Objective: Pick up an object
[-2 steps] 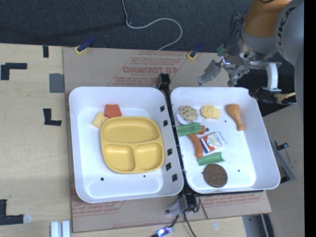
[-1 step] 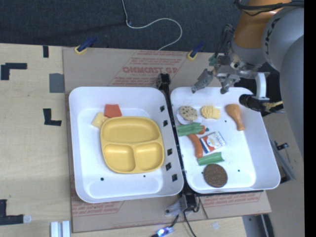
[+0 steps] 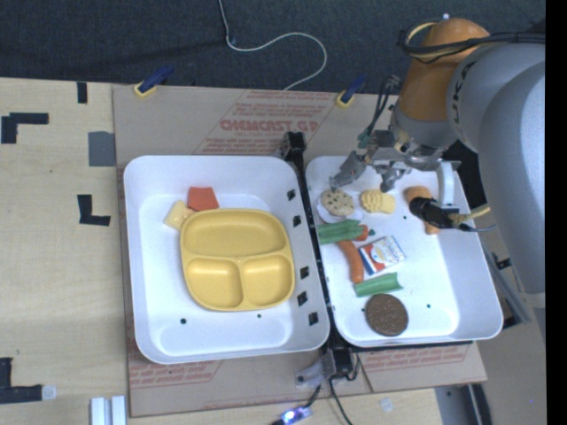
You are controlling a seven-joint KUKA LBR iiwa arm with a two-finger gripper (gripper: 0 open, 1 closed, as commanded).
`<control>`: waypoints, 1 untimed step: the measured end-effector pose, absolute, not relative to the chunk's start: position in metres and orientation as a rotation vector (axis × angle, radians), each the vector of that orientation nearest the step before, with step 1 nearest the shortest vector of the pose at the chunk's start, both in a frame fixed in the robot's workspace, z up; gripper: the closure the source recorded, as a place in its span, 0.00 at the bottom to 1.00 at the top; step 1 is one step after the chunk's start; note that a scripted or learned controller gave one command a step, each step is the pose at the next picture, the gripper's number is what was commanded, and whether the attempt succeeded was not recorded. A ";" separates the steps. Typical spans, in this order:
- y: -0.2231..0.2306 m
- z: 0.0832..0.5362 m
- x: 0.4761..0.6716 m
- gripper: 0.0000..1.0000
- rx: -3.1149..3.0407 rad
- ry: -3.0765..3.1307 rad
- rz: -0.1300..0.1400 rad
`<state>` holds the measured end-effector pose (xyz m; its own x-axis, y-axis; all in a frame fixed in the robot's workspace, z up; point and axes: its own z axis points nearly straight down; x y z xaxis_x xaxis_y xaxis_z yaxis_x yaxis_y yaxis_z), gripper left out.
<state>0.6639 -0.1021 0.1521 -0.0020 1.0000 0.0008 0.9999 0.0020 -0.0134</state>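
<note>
desk (image 3: pixel 53 264): pale wood with black tape marks at its left
cardboard sheet (image 3: pixel 257 122): flat on the desk, printed red, clipped at its far corners
left bin (image 3: pixel 146 264): on the cardboard
right bin (image 3: pixel 461 299): just beside it, rims touching

A pale wooden bench top (image 3: pixel 53 264) spreads out to the left, marked here and there with short strips of black tape (image 3: pixel 24 126), and a sheet of brown cardboard (image 3: pixel 257 122) with faded red printing lies flat on it, pinned at its far edge by two blue-and-yellow clamps (image 3: pixel 152 81). Beyond the bench the floor is dark blue-grey carpet (image 3: pixel 106 16), with a thin white cable (image 3: pixel 266 41) looping across it. The light is even and soft, with hardly any shadow.
</note>
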 end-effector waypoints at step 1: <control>-0.101 0.104 0.664 0.00 -2.213 -2.218 0.013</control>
<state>0.6637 -0.1013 0.1041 -0.0024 1.0000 0.0003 0.9999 0.0024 -0.0117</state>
